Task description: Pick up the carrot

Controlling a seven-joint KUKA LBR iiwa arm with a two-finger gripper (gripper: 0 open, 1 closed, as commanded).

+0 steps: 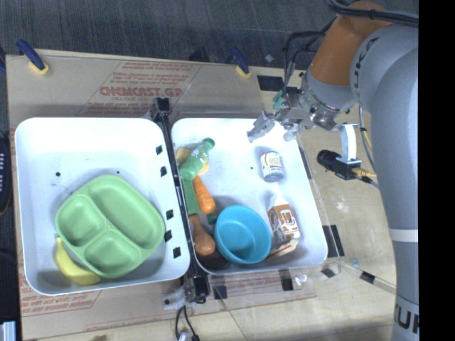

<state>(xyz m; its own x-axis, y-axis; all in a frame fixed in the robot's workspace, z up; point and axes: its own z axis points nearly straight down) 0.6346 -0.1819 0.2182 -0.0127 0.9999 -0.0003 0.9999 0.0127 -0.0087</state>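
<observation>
We are at the reach, and nothing is gripped yet. The fingers (274, 124) hang over the far right corner of the right bin (234, 130), spread apart with nothing between them. The carrot (204, 196) lies well away from them, toward the near left, against the bin's left wall, running lengthwise along it. Above it sits a green bottle (193, 163), touching or nearly so; below it something brown (204, 244) lies end-on, perhaps a second vegetable, though we cannot tell from this angle. The blue bowl (243, 234) is just to its right. A small can (271, 166) stands between the fingers and the carrot, so we should stay high over it while crossing. We would turn the fingers to close across the carrot's width, come down at its middle, and keep clear of the wall, bottle and bowl.
</observation>
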